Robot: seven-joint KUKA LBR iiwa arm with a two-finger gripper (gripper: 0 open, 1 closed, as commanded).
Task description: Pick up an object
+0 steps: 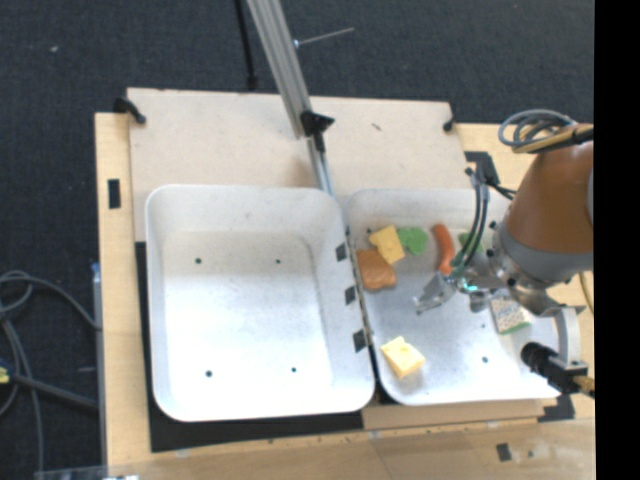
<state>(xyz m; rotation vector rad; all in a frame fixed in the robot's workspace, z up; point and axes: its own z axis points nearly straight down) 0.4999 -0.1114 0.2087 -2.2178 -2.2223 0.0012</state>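
Bench top of pale wood (230, 143), seen from above at a slant, carrying two shallow white bins side by side. Nearest the viewer, in the right bin (450, 388), a pale yellow block (403, 357) lies close to the front rim. Farther back sits a cluster near the wall that the bins share: a brown piece (376, 269), a yellow piece (387, 244) touching it, a green piece (414, 239) just beside that, and an orange carrot-shaped piece (443, 247) to the right. The gripper (433, 297) hangs over the middle of this bin, between the cluster and the yellow block, with nothing between its fingers; whether they are spread or closed cannot be told. The left bin (250, 298) lies alongside. Behind the bins, a metal post (285, 58) slants away.
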